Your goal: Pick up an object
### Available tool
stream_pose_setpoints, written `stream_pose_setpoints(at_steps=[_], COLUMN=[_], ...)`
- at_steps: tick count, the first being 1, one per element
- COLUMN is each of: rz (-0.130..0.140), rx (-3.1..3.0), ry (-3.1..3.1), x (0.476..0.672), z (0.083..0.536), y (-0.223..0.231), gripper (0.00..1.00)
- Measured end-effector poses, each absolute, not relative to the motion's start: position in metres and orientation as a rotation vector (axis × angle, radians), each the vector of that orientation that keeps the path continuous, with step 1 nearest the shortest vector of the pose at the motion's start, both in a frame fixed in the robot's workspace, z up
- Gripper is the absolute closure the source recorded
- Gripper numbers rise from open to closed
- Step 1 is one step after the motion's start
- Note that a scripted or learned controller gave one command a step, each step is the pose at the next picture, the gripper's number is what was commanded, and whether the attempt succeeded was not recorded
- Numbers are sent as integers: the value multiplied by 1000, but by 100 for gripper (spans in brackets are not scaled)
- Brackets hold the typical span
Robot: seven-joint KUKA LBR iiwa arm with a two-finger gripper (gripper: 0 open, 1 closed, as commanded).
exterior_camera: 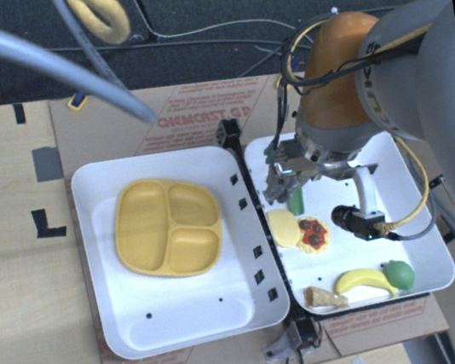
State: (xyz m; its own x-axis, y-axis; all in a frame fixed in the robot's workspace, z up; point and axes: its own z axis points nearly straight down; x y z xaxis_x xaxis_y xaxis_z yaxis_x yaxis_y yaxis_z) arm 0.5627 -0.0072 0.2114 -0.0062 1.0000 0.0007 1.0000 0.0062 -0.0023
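Over rt bin (415,271) | arm (341,88) bent down | jaws (286,182) by green obj (296,201)

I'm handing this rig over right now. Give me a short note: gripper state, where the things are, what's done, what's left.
Gripper: low over the right bin, at its left edge, just above a green item; grip unclear.
Right bin: pizza slice, banana, green fruit, a tan piece.
Left bin: yellow tray.
Done: nothing visibly lifted.
Left: grasp one object and lift it.
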Motion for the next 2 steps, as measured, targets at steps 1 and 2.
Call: stream_pose_setpoints(at_steps=[1,2], rz=[3,0], rx=[-2213,-2212], ry=[-2227,-2229], x=[567,573], z=[206,209], y=[46,101], gripper=[100,100])
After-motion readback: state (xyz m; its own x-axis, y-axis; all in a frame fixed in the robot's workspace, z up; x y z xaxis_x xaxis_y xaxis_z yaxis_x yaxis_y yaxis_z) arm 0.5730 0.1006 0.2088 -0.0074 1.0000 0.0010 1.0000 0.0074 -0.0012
